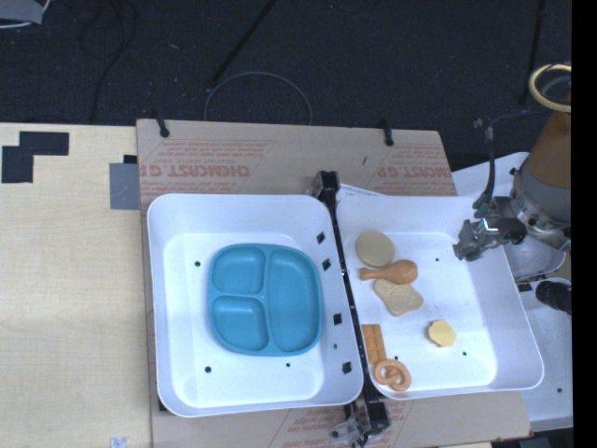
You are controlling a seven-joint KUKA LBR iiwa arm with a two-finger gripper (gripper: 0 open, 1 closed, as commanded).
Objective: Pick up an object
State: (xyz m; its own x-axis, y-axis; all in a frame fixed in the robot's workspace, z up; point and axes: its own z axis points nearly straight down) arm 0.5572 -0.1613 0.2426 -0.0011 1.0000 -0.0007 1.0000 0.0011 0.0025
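The right bin (pixel 485 343) holds several toy foods: a round tan cookie (pixel 374 247), an orange drumstick (pixel 392 272), a beige bread slice (pixel 399 297), a yellow chunk (pixel 441 333), an orange waffle strip (pixel 373 343) and a pretzel (pixel 393 374). My gripper (pixel 471 244) hangs over the bin's upper right rim, to the right of the cookie and drumstick, with nothing seen between its fingers. The arm with its orange band (pixel 552 147) reaches in from the right.
The left bin (pixel 177 222) holds a blue divided plate (pixel 264 299). A cardboard sheet (pixel 280 161) lies under both bins. Black clips (pixel 328 187) join the bins along the middle. A wooden bench surface (pixel 65 297) lies to the left.
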